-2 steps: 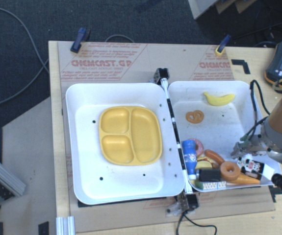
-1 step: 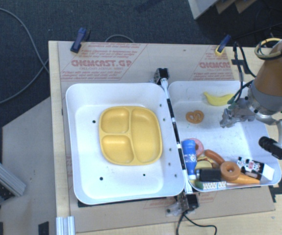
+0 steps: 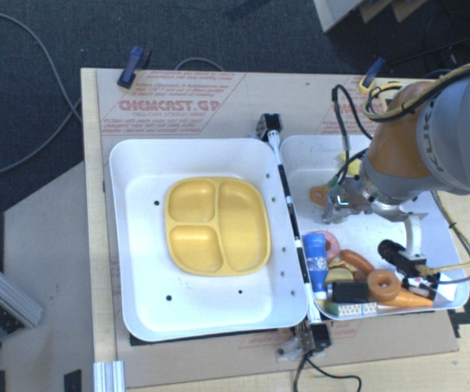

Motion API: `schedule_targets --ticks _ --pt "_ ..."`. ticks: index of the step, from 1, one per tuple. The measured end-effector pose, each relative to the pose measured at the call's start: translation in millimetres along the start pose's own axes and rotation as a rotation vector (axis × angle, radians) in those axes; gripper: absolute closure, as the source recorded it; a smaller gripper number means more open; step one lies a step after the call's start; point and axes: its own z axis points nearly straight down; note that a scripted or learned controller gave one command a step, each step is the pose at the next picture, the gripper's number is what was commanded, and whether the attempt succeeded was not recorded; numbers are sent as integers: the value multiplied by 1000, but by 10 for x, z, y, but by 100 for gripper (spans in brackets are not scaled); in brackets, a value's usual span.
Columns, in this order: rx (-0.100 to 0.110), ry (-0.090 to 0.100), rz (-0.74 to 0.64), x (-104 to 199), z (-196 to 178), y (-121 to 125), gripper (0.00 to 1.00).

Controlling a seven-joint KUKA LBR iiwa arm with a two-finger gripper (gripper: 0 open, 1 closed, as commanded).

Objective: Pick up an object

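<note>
My gripper point(image 3: 338, 205) is low in the right white plastic bin point(image 3: 316, 149), next to a small round orange thing point(image 3: 320, 194), but I cannot tell if I have hold of anything, so I think the pick is not done yet. The other toys lie in a pile at the near end of that bin: a blue and white tube point(image 3: 315, 264) with its long side running near to far, a brown ring point(image 3: 382, 284) and a long orange carrot point(image 3: 410, 299) lying left to right. The yellow plastic plate with three parts point(image 3: 217, 224) sits in the left white bin point(image 3: 136, 219) on the bench point(image 3: 96, 219).
</note>
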Motion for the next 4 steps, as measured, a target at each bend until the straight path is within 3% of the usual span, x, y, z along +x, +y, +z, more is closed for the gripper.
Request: schedule_targets --ticks 3,4 --pt "-4 -2 1 -3 -294 7 100" --pt "-28 -7 2 2 -83 -561 100"
